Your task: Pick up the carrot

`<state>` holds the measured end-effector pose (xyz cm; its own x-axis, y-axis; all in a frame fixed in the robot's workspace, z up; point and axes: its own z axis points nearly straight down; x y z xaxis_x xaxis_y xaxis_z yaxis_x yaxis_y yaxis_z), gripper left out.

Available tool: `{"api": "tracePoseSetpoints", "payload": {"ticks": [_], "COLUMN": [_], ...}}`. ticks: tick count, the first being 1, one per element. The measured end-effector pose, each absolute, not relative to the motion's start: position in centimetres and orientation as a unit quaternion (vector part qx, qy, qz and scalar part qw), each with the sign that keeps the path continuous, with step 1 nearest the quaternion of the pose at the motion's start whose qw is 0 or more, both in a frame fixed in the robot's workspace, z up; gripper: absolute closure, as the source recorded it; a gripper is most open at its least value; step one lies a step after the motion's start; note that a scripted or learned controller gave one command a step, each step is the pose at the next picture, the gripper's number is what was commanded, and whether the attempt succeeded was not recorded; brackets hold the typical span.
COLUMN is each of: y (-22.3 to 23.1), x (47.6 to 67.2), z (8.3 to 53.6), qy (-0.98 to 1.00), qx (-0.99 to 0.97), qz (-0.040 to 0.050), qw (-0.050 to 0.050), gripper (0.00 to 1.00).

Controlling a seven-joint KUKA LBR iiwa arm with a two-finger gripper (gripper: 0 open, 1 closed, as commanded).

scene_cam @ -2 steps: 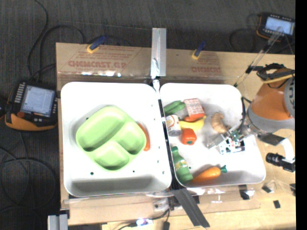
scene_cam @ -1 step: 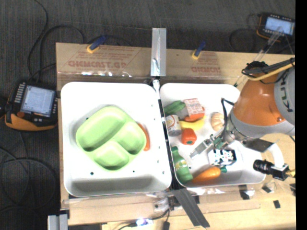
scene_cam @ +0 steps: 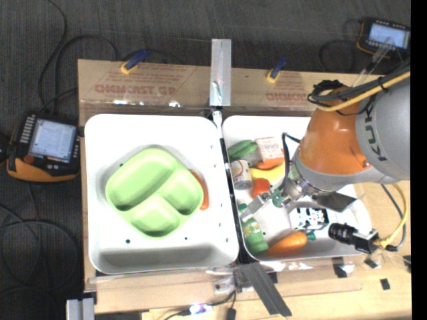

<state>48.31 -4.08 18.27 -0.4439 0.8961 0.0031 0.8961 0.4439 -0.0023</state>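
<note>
The carrot [scene_cam: 289, 243] is an orange, tapered piece lying near the front wall of the right bin [scene_cam: 360, 209], its thick end beside a green item [scene_cam: 253, 236]. My gripper [scene_cam: 265, 204] hangs low over the middle of the right bin, a little behind and to the left of the carrot, among other toy foods. The grey arm with its orange band [scene_cam: 333, 149] covers the bin's right half. Nothing orange shows in the gripper.
The right bin also holds a green vegetable [scene_cam: 241, 149], a small printed box [scene_cam: 269, 148], a can [scene_cam: 241, 174] and red-orange pieces [scene_cam: 261, 187]. The left bin [scene_cam: 107, 245] carries a green divided plate [scene_cam: 155, 191] with an orange piece [scene_cam: 203, 193] at its right edge.
</note>
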Motion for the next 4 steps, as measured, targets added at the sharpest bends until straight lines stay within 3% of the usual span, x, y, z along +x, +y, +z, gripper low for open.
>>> {"api": "tracePoseSetpoints", "payload": {"ticks": [1, 2, 3, 4], "y": [-4.1, -11.0, -8.0, -12.4], "x": [48.3, 48.6, 51.8, 54.1], "z": [18.3, 10.8, 18.3, 9.0], "qy": [-0.85, -0.912, -0.925, -0.941], "qx": [-0.527, -0.41, -0.381, -0.338], "qz": [0.0001, 0.001, -0.0002, -0.0014], "qw": [0.002, -0.007, 0.0, -0.006], "gripper": [0.0, 0.0, 0.0, 0.0]}}
